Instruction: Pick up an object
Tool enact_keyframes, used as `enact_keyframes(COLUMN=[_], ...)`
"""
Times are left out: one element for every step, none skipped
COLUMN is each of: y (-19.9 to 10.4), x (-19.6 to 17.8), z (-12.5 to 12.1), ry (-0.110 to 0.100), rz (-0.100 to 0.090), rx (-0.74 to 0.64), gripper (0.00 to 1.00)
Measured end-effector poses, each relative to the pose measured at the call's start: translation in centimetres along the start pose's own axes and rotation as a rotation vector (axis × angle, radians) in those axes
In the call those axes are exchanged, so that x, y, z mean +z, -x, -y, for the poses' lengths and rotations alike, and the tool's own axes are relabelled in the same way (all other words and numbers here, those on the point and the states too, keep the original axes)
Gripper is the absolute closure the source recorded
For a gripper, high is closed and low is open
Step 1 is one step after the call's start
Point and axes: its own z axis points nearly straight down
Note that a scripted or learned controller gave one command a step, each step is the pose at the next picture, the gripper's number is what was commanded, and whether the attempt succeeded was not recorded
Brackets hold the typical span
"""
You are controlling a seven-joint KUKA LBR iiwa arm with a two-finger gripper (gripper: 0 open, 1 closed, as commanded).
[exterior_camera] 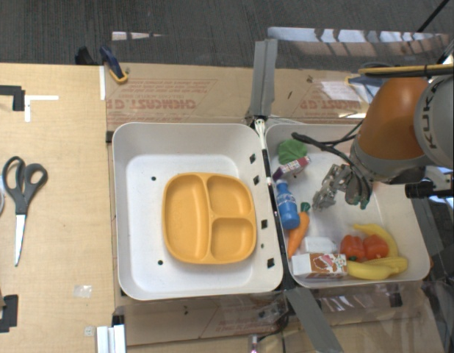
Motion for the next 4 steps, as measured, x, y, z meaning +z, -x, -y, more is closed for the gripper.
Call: enact_keyframes(y=[-8.1,-6.7,-4.7,-2.2], x=[-0.3,-19.7,-2.6,0.0], z=[1.1,4.3,3.4,0.3], ry=[0.005,-0.001,-0.001,-0.001], rz=[0.014,0.003,-0.001,0.002], rx=[0.266,0.158,0.073,0.445], gripper=[1.00,1.00,1.00,1.00])
